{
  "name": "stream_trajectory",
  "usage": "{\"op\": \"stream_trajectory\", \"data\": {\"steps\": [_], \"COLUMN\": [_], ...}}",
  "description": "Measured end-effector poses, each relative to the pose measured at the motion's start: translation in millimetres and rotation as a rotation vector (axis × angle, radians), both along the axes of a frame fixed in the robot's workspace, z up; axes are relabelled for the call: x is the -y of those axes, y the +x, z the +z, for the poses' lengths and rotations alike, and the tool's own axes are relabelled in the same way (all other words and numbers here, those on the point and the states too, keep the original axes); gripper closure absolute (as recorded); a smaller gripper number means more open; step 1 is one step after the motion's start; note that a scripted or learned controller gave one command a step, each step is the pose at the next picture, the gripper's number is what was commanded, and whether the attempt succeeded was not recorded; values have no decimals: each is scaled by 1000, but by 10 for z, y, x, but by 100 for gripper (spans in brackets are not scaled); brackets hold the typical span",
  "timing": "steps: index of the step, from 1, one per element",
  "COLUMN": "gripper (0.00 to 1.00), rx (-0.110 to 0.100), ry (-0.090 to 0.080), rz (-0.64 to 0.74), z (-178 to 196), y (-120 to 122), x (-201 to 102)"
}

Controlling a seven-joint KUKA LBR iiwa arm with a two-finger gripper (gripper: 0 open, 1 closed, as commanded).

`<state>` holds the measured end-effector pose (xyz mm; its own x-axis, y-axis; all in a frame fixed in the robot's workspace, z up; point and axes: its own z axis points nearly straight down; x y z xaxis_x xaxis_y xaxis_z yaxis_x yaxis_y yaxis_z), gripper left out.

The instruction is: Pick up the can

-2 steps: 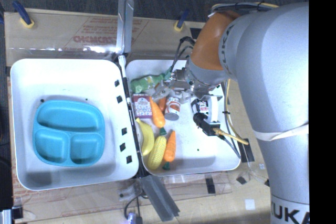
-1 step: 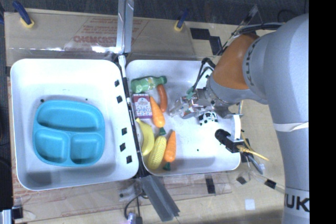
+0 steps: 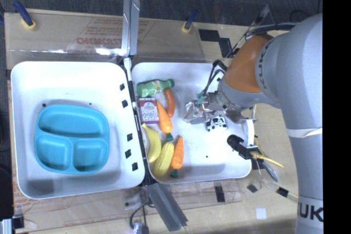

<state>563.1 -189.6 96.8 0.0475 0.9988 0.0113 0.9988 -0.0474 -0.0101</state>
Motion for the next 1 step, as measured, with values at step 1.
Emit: {"op": "stream_trajectory", "data": {"steps": [1], "gripper": [100], "rx": [4], "ry": [-12], "rz": [-61], "z": [1193], "y": [747], "x": [-307]}}
